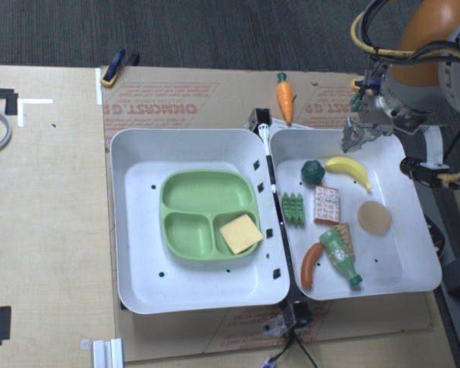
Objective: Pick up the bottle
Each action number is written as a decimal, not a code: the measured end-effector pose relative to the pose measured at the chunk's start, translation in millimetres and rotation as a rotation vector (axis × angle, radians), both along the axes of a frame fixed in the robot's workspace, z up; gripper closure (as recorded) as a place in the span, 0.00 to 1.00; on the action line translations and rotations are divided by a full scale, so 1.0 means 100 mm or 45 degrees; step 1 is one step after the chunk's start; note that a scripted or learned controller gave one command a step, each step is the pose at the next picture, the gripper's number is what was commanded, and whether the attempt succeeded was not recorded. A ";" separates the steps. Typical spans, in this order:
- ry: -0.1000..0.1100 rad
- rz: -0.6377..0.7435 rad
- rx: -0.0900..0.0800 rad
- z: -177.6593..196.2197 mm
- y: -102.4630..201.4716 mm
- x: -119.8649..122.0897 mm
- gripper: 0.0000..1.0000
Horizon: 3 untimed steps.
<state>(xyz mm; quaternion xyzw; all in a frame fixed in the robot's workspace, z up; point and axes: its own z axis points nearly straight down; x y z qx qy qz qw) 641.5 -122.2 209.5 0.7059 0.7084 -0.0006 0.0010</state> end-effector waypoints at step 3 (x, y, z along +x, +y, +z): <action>0.003 0.038 0.002 -0.04 1.89 -1.64 1.00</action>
